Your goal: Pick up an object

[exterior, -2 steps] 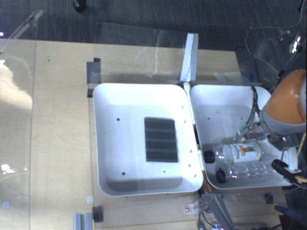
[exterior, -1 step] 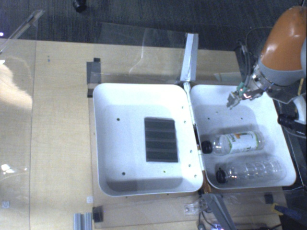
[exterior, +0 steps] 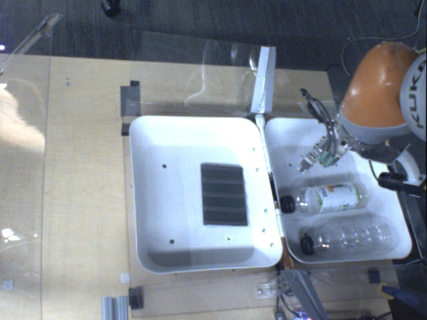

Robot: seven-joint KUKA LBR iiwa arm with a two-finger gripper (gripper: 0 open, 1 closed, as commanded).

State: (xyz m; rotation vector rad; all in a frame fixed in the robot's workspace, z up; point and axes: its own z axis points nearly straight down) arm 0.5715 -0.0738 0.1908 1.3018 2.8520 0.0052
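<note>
While the arm [exterior: 383, 89] leans in from the right, I see its claw [exterior: 319, 155] hanging over the upper part of the right bin [exterior: 283, 129], small and partly tangled with cables, so I cannot tell how it stands or whether anything is caught in it. Below it in that same bin lie 2 clear plastic bottles, both on their sides with their black caps pointing left. The upper bottle [exterior: 327, 199] carries a pale label with some green on it and sits tilted slightly, just under the claw but apart from it. The lower bottle [exterior: 350, 237] is bare and see-through, lying near the bin's bottom rim, close beside the first. The left bin [exterior: 153, 139] holds 1 dark ribbed rectangular pad [exterior: 224, 194], lying flat near its middle. Both bins rest side by side, touching, on the pale wooden worktop [exterior: 73, 199], with a clear plastic screen standing along the far edge.
</note>
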